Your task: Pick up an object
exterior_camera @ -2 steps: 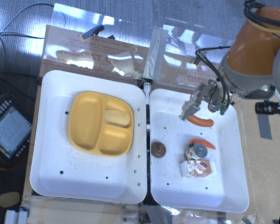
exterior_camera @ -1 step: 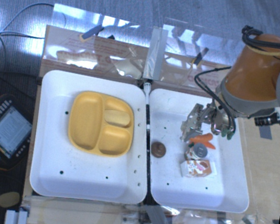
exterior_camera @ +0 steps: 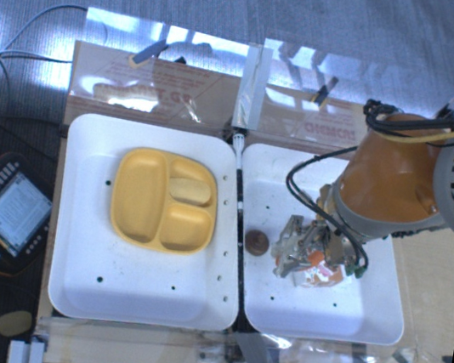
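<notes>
My gripper (exterior_camera: 305,254) hangs low in the right bin (exterior_camera: 257,311), under the orange wrist band. Its metal fingers sit over a small white and orange object (exterior_camera: 325,275) on the bin floor, and I cannot make out how the object lies against them. A small brown round object (exterior_camera: 257,242) lies on the bin floor just left of the gripper, apart from it. In the left bin (exterior_camera: 74,271) a yellow divided tray (exterior_camera: 163,200) lies flat in the middle.
Black cables (exterior_camera: 307,168) loop from the wrist over the right bin. A central ridge (exterior_camera: 237,221) separates the bins. Clear plastic sheets line the back of the bench. A handheld pendant (exterior_camera: 3,208) lies off the bench at the left.
</notes>
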Controlling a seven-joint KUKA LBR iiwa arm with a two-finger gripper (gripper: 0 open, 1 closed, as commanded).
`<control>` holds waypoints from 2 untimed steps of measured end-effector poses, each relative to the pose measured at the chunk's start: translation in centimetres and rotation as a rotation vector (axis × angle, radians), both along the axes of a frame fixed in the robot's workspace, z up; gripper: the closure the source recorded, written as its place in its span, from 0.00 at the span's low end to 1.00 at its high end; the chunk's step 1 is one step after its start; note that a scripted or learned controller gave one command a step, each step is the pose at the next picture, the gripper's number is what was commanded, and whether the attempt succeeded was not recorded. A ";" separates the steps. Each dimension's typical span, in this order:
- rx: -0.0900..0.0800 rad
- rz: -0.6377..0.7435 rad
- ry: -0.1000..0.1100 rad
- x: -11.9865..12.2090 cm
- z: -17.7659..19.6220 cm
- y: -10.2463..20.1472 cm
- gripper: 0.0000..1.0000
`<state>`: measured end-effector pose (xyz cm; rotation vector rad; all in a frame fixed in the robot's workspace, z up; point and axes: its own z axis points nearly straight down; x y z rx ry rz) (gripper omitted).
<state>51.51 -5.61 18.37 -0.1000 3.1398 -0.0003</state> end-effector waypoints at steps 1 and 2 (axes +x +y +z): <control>0.001 0.360 -0.002 0.7 0.0 1.6 1.00; 0.003 0.705 -0.004 3.2 8.5 4.8 1.00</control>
